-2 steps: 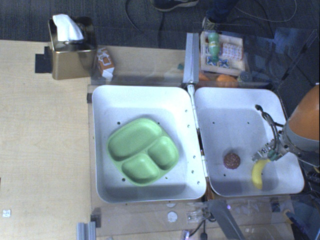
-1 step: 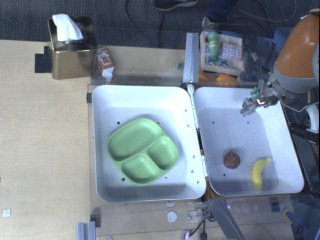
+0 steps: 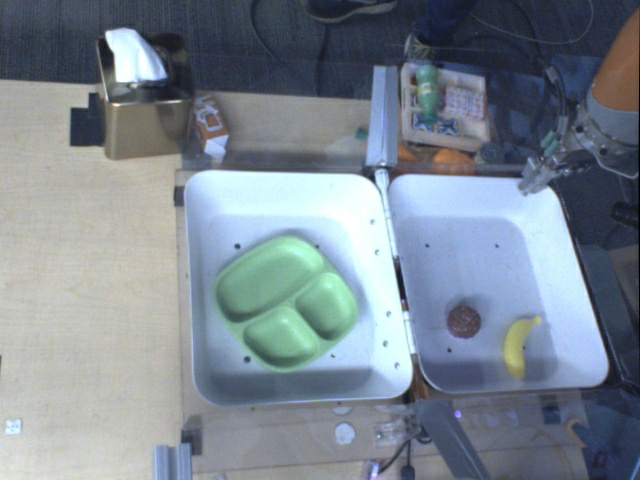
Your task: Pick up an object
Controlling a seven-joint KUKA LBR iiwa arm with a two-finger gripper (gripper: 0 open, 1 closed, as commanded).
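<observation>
The right bin (image 3: 560, 258) holds a small brown round object (image 3: 463, 320) and, just to its right, a yellow banana (image 3: 517, 345), both near the bin's front. A green divided plate (image 3: 288, 301) lies in the left bin (image 3: 210, 228). My gripper (image 3: 534, 178) hangs over the right bin's far right corner, well away from the banana and the brown object, and nothing shows in it. The grey arm with its orange band (image 3: 618, 78) comes in from the upper right.
Behind the bins stand a brass-coloured tissue box (image 3: 140, 98), a small carton (image 3: 210, 126), and a tray with a green bottle (image 3: 428, 90) and an orange fruit (image 3: 452, 160). A metal divider (image 3: 378, 118) runs between the bins. Cables and someone's shoes lie on the floor beyond.
</observation>
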